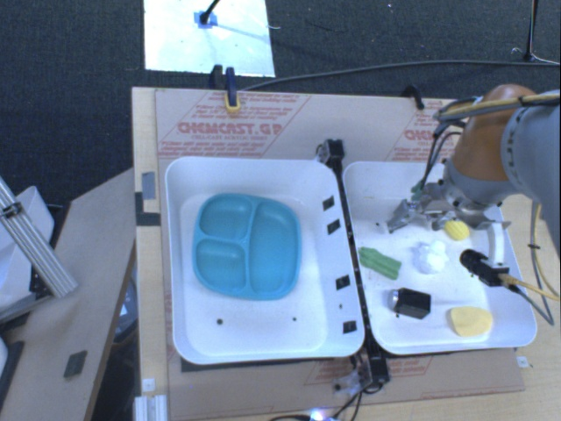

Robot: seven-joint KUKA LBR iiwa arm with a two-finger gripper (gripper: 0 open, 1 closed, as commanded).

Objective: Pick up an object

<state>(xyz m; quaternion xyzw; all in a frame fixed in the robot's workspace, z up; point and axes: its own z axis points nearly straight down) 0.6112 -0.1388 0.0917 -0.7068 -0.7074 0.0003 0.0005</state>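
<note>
Two white bins sit side by side on the bench, and over the right bin point(526, 318) the gripper point(416, 213), its state unclear, hovers near a yellow piece point(457, 230), white lump point(430, 256), green block point(379, 262) and black box point(411, 303).

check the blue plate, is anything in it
Empty: the blue plate in the left bin shows bare compartments, nothing lying in them.
</note>
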